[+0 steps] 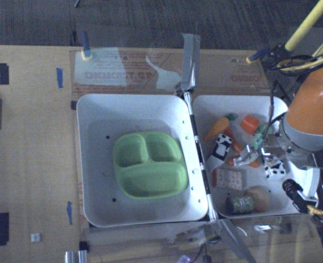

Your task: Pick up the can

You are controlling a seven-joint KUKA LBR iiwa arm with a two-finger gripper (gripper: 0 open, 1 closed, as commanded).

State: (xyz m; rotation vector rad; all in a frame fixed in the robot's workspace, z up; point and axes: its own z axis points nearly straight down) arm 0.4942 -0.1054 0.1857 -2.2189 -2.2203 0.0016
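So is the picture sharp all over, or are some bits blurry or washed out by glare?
In the camera view, the green tray in the left bin is fairly crisp and evenly lit. The clutter in the right bin, including the can, looks softer, and the gripper is hard to make out. Pale reflections show on the clear sheet behind the bins.

Light wooden bench (29, 169) with two white bins (90, 163) side by side.
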